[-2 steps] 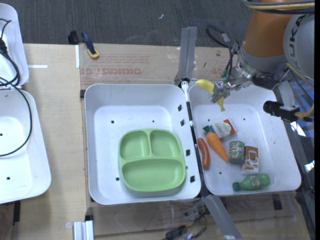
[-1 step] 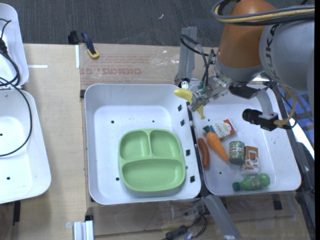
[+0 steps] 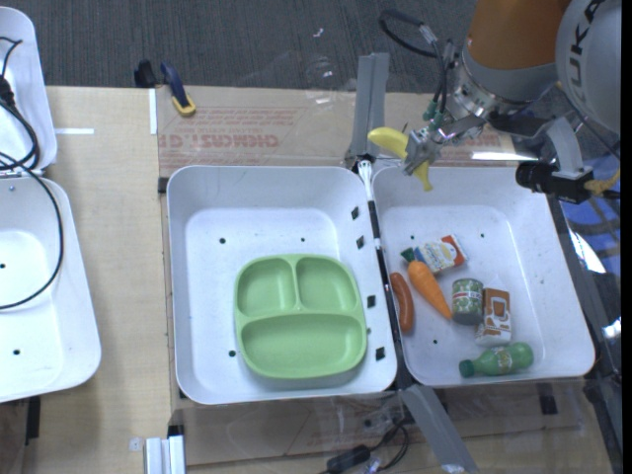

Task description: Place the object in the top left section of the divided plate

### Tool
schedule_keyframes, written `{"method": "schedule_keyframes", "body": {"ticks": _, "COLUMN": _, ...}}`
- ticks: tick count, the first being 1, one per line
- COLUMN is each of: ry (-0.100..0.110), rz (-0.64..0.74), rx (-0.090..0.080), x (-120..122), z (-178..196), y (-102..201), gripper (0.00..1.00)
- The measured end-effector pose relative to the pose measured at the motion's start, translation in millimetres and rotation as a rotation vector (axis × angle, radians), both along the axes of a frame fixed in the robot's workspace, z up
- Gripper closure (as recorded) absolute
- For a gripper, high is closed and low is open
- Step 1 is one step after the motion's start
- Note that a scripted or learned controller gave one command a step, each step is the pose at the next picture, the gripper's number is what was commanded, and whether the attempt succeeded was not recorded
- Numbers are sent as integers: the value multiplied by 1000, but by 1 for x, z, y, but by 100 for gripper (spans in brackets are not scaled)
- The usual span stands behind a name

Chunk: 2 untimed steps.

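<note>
A green divided plate lies in the left bin; its top left section holds nothing. A yellow banana hangs in the air over the back edge of the right bin, near the divider between the bins. My gripper is shut on the banana's right part, and one end of the fruit pokes out below the fingers. The gripper is well behind and to the right of the plate.
In the right bin lie a carrot, a sausage, a red and white packet, a small can, a carton and a green bottle. A grey post stands just left of the banana.
</note>
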<state>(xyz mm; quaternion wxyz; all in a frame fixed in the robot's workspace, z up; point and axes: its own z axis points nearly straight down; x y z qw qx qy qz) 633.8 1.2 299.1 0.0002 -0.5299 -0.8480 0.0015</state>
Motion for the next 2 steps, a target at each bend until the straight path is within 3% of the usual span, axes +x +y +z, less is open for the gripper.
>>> {"method": "schedule_keyframes", "body": {"ticks": 1, "ry": 3, "rz": 45, "rx": 1, "x": -81, "z": -44, "y": 24, "gripper": 100}}
{"method": "schedule_keyframes", "body": {"ticks": 2, "ry": 3, "rz": 45, "rx": 1, "x": -81, "z": -44, "y": 24, "gripper": 0}}
